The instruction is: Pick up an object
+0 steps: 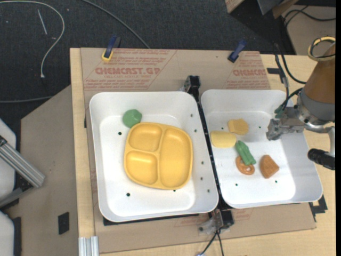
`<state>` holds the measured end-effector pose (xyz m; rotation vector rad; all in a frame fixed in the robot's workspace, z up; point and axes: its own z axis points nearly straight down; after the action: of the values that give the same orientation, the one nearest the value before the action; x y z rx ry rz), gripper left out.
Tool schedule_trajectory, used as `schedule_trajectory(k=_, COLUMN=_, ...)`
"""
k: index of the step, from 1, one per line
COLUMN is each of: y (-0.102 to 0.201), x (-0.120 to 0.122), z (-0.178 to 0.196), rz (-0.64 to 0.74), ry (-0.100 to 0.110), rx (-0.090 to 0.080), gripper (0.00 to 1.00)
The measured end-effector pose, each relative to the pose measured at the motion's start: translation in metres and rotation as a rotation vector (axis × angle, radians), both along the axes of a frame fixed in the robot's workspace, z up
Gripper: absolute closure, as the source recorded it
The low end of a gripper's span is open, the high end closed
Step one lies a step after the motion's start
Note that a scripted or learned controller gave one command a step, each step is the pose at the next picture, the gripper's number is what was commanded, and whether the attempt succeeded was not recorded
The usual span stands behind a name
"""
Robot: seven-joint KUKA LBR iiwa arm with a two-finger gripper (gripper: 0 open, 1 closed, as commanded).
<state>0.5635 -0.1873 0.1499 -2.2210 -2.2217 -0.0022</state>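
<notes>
Yellow divided plate [159, 156] in left bin [101, 111]. Approach step: hand [278, 128] over right bin [303, 193], finger spacing indeterminable. Next: descend toward yellow block [238, 126] beside hand.

The grey arm with its orange band [322, 84] is cut off by the right edge; the green pickle-shaped toy [245, 153] hides part of the orange ring-shaped toy [245, 168]
</notes>
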Motion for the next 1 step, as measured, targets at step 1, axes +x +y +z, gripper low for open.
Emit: schedule_trajectory(k=1, y=-0.0080, x=-0.0015, z=0.0616, rz=0.000, ry=-0.007, rx=-0.004, gripper=1.00)
